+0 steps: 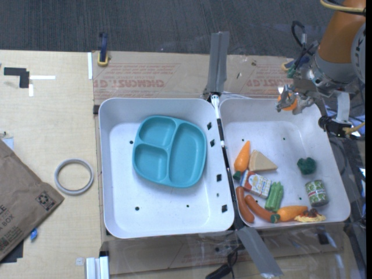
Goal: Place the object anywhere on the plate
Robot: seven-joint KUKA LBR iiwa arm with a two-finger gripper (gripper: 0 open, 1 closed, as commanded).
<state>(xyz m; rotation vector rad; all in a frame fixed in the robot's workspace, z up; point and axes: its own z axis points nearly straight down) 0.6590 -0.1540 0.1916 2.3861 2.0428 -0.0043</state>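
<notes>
Your tool (289,100) hung over the far rim of the right bin (331,156), and you could not tell its state.

The blue plate (170,151) lay in the middle of the left bin (110,173), with bare white floor on every side of it up to the walls.

The objects crowded the near half of the right bin: a carrot (242,156) and cheese wedge (262,162) by the dividing wall, a packet (257,184), green beans (274,196), a sausage (257,207), a green piece (307,165) and a can (316,192) toward the right wall.

That bin's far half stayed open.

A tape ring (74,175) rested on the tabletop (46,132) left of the bins.
</notes>
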